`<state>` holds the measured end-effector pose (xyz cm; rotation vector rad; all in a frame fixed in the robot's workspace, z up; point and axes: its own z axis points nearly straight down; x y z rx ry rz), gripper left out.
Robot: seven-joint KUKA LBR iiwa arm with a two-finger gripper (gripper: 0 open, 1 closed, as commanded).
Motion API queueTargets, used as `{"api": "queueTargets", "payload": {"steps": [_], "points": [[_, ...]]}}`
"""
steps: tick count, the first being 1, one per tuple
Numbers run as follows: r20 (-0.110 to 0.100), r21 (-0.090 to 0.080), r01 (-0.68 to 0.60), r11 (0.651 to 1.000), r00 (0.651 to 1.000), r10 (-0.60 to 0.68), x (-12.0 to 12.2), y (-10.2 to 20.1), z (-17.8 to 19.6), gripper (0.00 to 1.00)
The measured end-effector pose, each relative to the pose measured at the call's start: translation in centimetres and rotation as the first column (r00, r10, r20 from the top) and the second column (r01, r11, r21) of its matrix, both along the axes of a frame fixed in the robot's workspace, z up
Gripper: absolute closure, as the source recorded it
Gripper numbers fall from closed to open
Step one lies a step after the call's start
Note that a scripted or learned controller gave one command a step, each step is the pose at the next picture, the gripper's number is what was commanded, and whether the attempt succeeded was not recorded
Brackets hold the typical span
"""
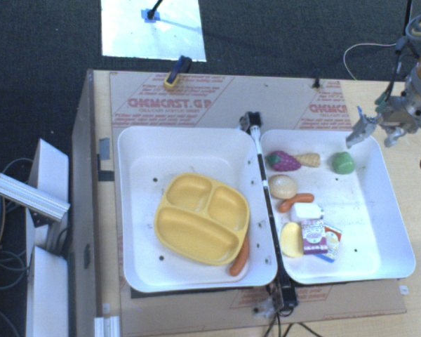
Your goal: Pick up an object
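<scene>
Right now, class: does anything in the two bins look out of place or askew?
Yes: the sausage in the left bin lies wedged beside the yellow tray, partly under its edge, not in a compartment. The right bin's items lie loosely scattered.

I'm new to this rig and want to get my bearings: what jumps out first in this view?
The big yellow divided tray lying in the left bin catches the eye first, with an orange sausage at its lower right edge. The right bin holds a cluster of small toy foods, among them a green ball and a purple piece. The gripper hangs over that bin's upper right corner, open and holding nothing.
</scene>
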<state>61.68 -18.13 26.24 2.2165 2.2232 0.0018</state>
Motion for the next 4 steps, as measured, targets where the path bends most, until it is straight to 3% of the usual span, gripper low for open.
{"api": "queueTargets", "payload": {"steps": [1,2,3,4], "points": [[-0.002,0.000,0.002,1.000,1.000,-0.002,2.6,-2.5,-10.0,0.00],[-0.003,0.001,-0.001,1.000,1.000,0.001,4.4,-2.4,-17.9,0.00],[0.003,-0.003,-0.005,1.000,1.000,0.005,4.6,-2.5,-16.6,1.00],[0.002,0.002,-0.002,1.000,1.000,0.002,4.3,7.6,-13.7,1.00]]}}
